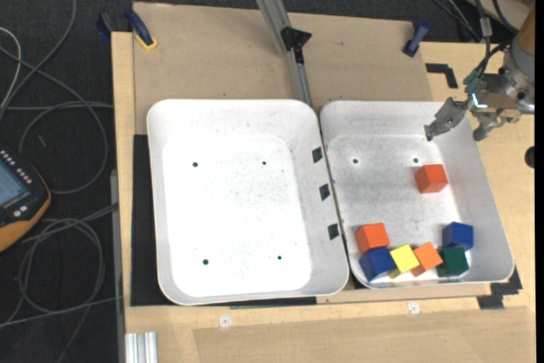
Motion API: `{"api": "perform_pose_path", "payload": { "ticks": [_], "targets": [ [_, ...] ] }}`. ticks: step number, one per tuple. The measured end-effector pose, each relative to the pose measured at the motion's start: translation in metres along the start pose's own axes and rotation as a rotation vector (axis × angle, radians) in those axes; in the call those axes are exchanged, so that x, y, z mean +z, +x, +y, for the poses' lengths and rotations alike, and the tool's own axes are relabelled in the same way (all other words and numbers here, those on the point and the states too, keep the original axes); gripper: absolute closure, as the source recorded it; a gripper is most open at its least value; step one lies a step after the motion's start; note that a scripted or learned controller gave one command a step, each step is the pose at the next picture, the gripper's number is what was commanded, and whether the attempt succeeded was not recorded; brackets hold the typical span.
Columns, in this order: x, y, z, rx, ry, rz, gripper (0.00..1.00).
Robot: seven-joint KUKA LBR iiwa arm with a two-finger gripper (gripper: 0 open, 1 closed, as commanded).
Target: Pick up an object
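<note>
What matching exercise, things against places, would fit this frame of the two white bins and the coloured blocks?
Things:
1. lone orange cube
2. yellow cube
3. two-finger gripper
4. blue clamp

Places:
A. bench's far edge
B. above the right bin's far right corner
C. apart, mid right bin
D. in the cluster along the right bin's near wall

Pairs: 1-C, 2-D, 3-B, 4-A
</note>
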State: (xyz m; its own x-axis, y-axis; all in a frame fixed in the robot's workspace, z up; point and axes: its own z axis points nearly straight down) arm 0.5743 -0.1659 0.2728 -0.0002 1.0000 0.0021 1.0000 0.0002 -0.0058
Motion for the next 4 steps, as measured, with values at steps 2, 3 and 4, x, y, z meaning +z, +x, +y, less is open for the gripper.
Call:
{"api": "perform_pose_path", "payload": {
  "ticks": [2,3,4],
  "targets": [
    [0.058,-0.003,0.006,0.000,0.001,0.000,0.00],
    [0.102,-0.008,0.005,0.001,0.000,0.000,0.00],
    [0.146,-0.012,0.001,0.000,-0.001,-0.001,0.00]
  ]
}}
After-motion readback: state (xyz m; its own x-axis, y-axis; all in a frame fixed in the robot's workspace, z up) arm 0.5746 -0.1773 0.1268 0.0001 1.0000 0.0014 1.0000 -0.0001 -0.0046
